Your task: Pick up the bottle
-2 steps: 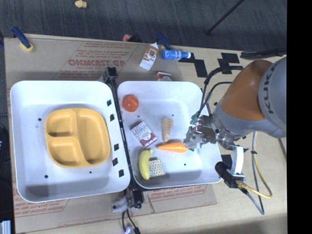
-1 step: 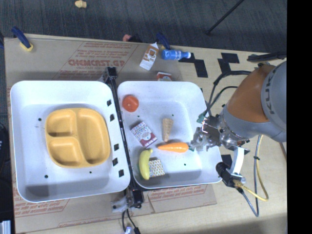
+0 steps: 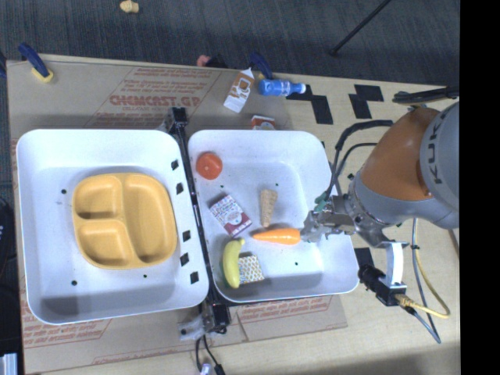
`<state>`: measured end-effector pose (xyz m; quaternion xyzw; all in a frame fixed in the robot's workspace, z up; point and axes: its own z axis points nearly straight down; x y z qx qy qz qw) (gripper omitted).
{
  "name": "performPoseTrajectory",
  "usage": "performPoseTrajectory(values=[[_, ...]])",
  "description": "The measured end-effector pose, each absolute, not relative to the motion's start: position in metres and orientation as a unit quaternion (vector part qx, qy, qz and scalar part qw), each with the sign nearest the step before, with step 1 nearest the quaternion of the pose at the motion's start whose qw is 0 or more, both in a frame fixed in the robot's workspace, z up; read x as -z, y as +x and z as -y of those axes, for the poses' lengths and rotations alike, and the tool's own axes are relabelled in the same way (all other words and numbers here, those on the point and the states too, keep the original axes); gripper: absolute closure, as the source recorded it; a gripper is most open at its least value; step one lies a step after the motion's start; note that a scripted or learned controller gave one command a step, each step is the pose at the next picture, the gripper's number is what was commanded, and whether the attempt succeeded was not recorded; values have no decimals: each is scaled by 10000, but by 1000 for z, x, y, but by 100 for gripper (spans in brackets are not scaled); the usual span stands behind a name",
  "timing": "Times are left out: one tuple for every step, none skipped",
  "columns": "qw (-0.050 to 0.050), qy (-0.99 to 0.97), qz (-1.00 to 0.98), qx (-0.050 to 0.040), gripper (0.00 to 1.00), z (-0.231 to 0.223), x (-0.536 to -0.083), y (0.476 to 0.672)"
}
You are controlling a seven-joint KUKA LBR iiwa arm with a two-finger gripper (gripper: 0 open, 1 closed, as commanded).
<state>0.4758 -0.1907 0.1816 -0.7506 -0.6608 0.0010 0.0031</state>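
Observation:
A small blue bottle (image 3: 275, 87) lies on its side on the cardboard behind the right bin (image 3: 312, 143), outside both bins. My gripper (image 3: 315, 226) hangs low over the right side of the right bin, far in front of the bottle. It is right at the right end of an orange carrot (image 3: 275, 237). The grey wrist and orange band (image 3: 394, 158) rise behind it to the right.
The right bin also holds a red ball (image 3: 208, 165), a red-and-white box (image 3: 230, 214), a cone (image 3: 268, 203), a banana (image 3: 232, 262) and a checkered piece (image 3: 250, 269). A yellow divided plate (image 3: 125, 218) lies in the left bin. A small carton (image 3: 239, 91) lies beside the bottle.

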Motion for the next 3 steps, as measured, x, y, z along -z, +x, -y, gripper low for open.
performPoseTrajectory(values=[[11,-8214,5703,-11,100,207,-185,476],[14,-9120,4101,-8,100,203,-187,476],[31,-8751,4840,-10,100,171,-176,476]])
